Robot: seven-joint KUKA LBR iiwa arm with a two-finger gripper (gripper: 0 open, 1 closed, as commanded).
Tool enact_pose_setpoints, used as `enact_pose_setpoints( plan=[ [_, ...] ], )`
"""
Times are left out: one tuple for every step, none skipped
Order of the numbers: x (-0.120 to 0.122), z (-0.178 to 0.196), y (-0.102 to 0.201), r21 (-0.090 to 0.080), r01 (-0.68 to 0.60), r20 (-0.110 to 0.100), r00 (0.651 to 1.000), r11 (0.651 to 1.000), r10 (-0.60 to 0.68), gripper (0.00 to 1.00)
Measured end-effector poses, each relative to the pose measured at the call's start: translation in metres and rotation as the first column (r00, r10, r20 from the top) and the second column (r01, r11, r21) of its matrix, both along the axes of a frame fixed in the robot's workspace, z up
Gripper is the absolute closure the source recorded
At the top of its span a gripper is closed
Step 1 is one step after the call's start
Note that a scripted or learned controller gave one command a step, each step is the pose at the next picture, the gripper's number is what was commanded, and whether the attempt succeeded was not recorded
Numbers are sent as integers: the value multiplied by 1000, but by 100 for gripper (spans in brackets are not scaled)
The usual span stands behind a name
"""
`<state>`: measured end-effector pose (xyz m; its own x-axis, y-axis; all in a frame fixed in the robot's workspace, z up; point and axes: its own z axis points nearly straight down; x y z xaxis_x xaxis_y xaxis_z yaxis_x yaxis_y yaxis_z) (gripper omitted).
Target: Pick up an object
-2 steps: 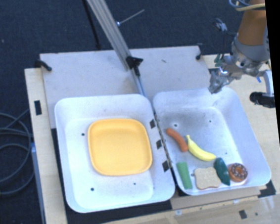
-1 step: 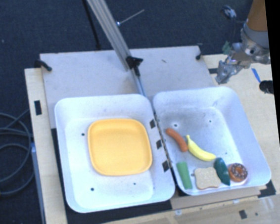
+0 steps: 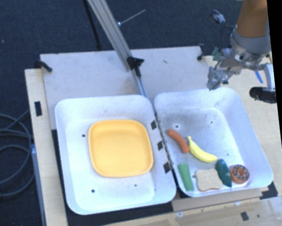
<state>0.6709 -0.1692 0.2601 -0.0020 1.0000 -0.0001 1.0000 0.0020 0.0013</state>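
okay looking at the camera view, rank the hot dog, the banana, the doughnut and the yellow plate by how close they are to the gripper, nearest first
From the gripper, at the right bin's far edge:
1. Hot dog, right bin, left side.
2. Banana, just beyond it.
3. Doughnut, near right corner.
The yellow plate, left bin, is too close to the doughnut to call.

Bright, even overhead light; both white bins (image 3: pixel 105 102) run near blown-out, with only soft grey shading along their inner walls. Low res and slightly soft overall, small items in the right bin lack fine detail. Floor (image 3: pixel 3 39) around the surface (image 3: pixel 83 66) is very dark, with a bluish cast.
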Motion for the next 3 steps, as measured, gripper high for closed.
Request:
enact_pose_setpoints(
  plan=[
    [-13, -6, 41, 0, 0, 0, 1000, 1000, 0, 100],
    [-23, -19, 92, 1, -1, -1, 1000, 1000, 1, 100],
    [-38, -13, 151, 1, -3, 0, 1000, 1000, 3, 100]
  ],
)
